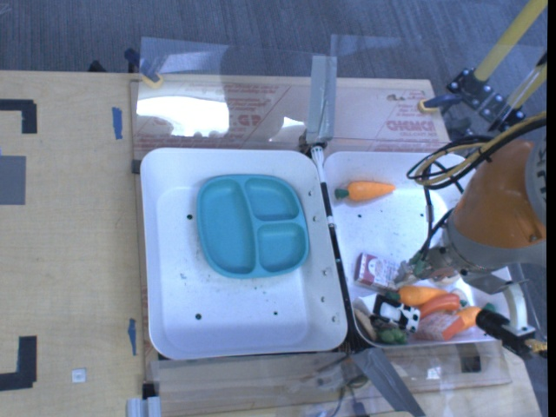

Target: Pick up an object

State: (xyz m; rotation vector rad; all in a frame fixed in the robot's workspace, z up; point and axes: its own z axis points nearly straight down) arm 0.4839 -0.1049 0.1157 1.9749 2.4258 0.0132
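You see two shallow white bins side by side on the bench. The left bin (165, 233) carries a teal divided plate (252, 226), which lies flat a little toward that bin's far edge, its three compartments facing up.

In the right bin (395, 228), a toy carrot (367, 191) lies alone near the far left corner, green end pointing at the divider between the bins. The rest of the objects crowd the near edge: a small pink and white packet (375, 270) sits nearest the divider, a black and white cow-patterned toy (397, 313) lies at the near left corner, and just beside it is a heap of orange pieces (430, 302) with another small carrot (463, 319) toward the near right corner. These are touching or overlapping one another.

The arm (502, 200) comes in over the right bin's right edge, orange band uppermost, with black cables looping above it. The gripper (423, 269) hangs low over the heap, just beside the packet and above the orange pieces. You cannot tell how the end effector is set, since the wrist body and clutter hide it, and nothing is visibly lifted off the bin floor
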